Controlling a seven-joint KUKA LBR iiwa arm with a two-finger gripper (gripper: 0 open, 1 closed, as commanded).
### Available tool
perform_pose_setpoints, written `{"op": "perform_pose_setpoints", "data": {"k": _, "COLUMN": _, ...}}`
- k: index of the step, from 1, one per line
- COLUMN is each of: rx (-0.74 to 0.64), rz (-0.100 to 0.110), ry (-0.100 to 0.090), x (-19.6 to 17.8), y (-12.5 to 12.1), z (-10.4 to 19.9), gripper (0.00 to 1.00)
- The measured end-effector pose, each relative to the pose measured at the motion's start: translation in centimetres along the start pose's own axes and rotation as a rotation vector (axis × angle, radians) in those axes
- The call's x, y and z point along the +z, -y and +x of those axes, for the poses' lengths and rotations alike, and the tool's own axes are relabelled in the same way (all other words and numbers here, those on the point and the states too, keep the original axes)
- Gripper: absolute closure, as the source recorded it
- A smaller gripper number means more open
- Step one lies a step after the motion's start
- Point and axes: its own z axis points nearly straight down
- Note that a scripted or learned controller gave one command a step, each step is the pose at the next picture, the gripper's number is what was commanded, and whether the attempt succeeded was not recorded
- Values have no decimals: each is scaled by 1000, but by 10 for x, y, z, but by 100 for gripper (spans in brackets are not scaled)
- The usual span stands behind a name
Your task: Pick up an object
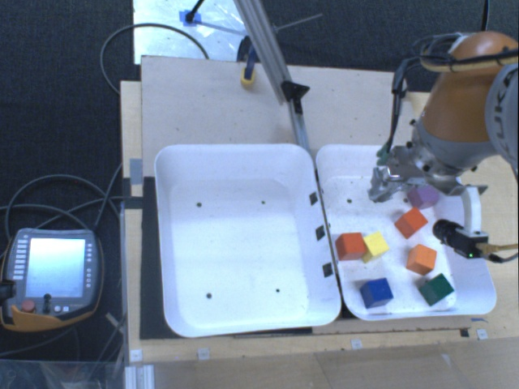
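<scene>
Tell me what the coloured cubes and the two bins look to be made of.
Cubes, such as the blue cube and yellow cube: probably painted wood or solid plastic, with flat matt colour, crisp edges and no gloss. Right bin and left bin: likely thin moulded plastic, smooth white with rounded rims and a slight sheen.

Brightness: even, fairly bright overhead light.
Glare: left bin floor washed near-white; pendant screen left of it blown out; reflective sheet beyond it glares.
Shadows: soft, short, beside the cubes right of that bin.
Focus: slightly soft overall, low resolution.
</scene>
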Motion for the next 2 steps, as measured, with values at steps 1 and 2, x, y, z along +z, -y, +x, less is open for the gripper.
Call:
{"op": "perform_pose_setpoints", "data": {"k": 1, "rx": 1, "rz": 1, "ry": 0, "x": 13, "y": -11, "z": 54, "gripper": 100}}
{"op": "perform_pose_setpoints", "data": {"k": 2, "rx": 0, "rz": -1, "ry": 0, "x": 4, "y": -19, "z": 107, "gripper": 100}}
